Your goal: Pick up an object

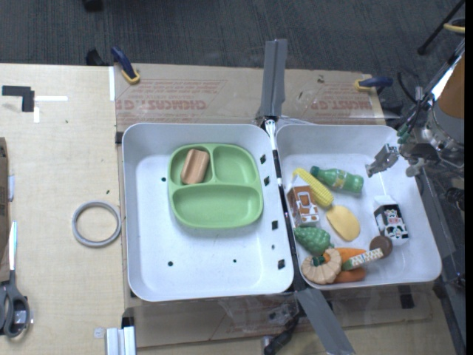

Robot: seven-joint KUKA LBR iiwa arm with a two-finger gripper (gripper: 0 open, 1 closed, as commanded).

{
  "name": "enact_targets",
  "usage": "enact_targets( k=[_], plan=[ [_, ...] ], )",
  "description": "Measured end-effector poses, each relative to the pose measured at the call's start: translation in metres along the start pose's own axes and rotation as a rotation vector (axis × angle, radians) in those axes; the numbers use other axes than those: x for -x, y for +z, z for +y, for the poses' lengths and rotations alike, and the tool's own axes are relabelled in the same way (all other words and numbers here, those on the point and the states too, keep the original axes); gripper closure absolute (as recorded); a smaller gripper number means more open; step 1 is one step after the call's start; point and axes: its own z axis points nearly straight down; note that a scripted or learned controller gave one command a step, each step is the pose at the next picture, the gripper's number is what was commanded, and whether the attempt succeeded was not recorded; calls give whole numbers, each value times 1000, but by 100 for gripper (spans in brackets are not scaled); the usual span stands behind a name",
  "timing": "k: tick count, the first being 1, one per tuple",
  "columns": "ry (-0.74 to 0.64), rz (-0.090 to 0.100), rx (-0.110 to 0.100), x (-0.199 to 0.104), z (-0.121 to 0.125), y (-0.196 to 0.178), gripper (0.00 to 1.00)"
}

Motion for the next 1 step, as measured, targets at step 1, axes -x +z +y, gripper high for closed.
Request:
enact_targets(
  k=[1],
  plan=[
    [-59, -1, 1, -52, 27, 102, 0]
  ],
)
